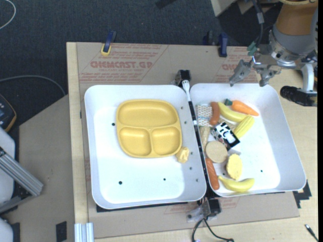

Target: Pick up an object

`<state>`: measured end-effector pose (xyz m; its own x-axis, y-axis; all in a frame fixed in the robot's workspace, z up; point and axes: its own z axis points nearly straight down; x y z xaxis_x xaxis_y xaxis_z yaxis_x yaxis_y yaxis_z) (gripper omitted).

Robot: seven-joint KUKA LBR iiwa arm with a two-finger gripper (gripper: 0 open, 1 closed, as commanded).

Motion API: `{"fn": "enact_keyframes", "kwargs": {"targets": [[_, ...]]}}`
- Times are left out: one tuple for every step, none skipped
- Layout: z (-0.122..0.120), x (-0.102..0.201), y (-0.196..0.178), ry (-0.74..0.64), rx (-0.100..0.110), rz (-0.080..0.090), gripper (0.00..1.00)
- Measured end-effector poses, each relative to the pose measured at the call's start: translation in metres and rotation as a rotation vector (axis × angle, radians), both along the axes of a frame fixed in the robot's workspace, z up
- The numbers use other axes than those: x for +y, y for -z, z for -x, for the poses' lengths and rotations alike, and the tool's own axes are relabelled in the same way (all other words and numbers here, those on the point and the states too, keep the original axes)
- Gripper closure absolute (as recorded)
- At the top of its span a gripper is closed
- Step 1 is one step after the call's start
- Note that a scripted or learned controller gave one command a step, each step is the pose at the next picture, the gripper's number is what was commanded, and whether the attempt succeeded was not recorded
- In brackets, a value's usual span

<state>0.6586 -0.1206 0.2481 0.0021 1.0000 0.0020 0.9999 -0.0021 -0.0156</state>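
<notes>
My gripper (251, 75) hangs open over the back rim of the right bin (282, 135), its two grey fingers spread with nothing between them. Below it, in the bin's left half, lies a heap of toy food: an orange carrot (244, 107), a yellow banana (229, 114), a corn cob (244, 125), a sausage (215, 112), a black-and-white block (223, 134), a round tan cookie (217, 152), a lemon-like piece (234, 166), a second banana (234, 185) and a thin red stick (211, 172). The gripper touches none of them.
The left bin (101, 175) bears a yellow three-compartment plate (148, 127), with a small yellow piece (182, 155) by the bin's right wall. Clamps (106, 43) hold the cardboard base at the back. The right half of the right bin is bare.
</notes>
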Motion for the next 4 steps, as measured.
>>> {"fn": "enact_keyframes", "kwargs": {"targets": [[-0.002,0.0,-0.009,-0.002,-0.015,0.002,0.0],[-0.003,0.002,0.055,-0.002,-0.009,0.001,0.0],[-0.004,-0.004,0.1,-0.002,-0.01,0.001,0.0],[-0.013,0.004,0.146,-0.004,-0.019,0.002,0.0]]}}
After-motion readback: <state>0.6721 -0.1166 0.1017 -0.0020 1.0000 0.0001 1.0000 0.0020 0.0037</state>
